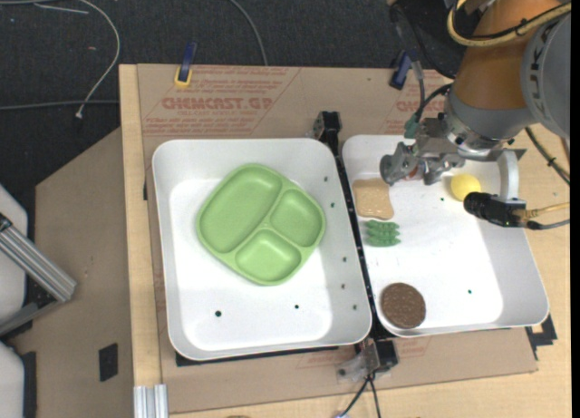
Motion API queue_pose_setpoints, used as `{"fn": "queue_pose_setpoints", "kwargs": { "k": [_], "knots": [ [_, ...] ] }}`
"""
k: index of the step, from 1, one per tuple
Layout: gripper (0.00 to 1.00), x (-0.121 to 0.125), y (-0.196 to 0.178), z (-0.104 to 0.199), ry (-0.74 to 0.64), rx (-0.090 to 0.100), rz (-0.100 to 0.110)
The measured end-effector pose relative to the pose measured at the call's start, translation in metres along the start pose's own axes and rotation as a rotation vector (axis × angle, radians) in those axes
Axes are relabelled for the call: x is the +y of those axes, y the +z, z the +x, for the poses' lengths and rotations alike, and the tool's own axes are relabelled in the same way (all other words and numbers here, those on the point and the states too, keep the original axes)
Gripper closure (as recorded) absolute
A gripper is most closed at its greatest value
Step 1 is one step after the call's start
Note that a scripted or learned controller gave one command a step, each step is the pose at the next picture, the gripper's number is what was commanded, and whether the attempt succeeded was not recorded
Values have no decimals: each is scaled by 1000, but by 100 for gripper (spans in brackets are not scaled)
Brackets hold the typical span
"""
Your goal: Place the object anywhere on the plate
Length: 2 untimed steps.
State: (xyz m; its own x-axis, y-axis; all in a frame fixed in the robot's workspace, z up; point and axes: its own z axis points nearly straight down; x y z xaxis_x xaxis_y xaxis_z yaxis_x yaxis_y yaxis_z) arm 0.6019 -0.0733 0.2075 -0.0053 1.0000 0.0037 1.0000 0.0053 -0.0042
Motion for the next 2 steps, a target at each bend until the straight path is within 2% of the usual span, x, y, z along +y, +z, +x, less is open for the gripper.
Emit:
{"fn": "queue_pose_setpoints", "kwargs": {
  "k": [1, 2],
  "knots": [
    [100, -29, -9, 42, 1, -1, -1],
    [100, -53, -3, 93, 0, 0, 1]
  ]
}}
